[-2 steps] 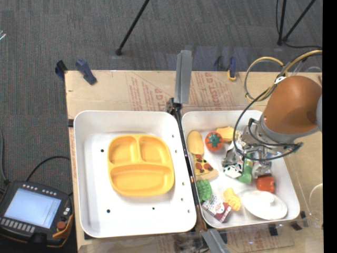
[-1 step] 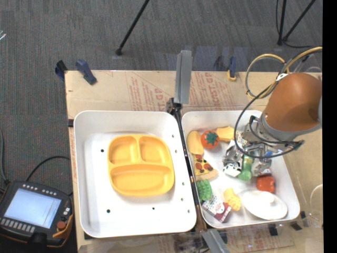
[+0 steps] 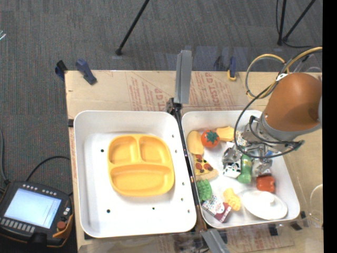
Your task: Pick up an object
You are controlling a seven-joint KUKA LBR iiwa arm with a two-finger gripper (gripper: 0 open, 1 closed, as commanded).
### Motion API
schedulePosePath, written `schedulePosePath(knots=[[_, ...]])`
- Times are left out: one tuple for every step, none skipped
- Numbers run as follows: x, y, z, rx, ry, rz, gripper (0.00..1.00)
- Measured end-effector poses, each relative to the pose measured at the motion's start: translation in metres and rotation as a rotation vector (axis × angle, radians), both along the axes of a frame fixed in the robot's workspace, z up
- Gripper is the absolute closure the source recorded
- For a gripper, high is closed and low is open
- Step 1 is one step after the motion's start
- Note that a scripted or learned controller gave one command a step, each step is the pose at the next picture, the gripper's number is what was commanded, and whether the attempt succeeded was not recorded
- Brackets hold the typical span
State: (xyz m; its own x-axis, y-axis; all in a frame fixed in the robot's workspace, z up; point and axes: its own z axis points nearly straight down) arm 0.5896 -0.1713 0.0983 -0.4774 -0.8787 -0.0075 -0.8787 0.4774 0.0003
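Watching the gripper (image 3: 245, 161) from my station, I am seeing it hanging low over the right bin (image 3: 293, 194), right above a green toy vegetable (image 3: 245, 174) with a small black-and-white carton (image 3: 230, 168) just beside it. I am not managing to tell how far apart its fingers are standing, nor whether anything is sitting between them; the orange wrist and cabling are hiding much of that.

I am worrying about the crowding. The green piece, the carton and a red toy pepper (image 3: 266, 183) are lying so close that the fingers are likely to nudge a neighbour, pinch two things together, or close on an edge and let it slip. The rounded green piece is also looking prone to rolling out of a squeeze.

Counting the right bin, I am finding one tomato (image 3: 210, 138), one yellow cheese wedge (image 3: 225, 133), one banana-like yellow piece (image 3: 195, 140), one pizza slice (image 3: 202, 167), one green bumpy piece (image 3: 204, 190), one yellow corn-like piece (image 3: 231, 198), one red packet (image 3: 217, 210) and one white plate (image 3: 263, 204). The left bin (image 3: 87, 194) is holding one yellow divided tray (image 3: 141, 165).
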Motion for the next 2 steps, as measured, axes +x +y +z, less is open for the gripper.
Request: schedulePosePath(knots=[[-0.018, 0.008, -0.011, -0.003, 0.004, -0.113, 0.0], [-0.017, 0.011, 0.0, -0.001, 0.001, -0.11, 1.0]])
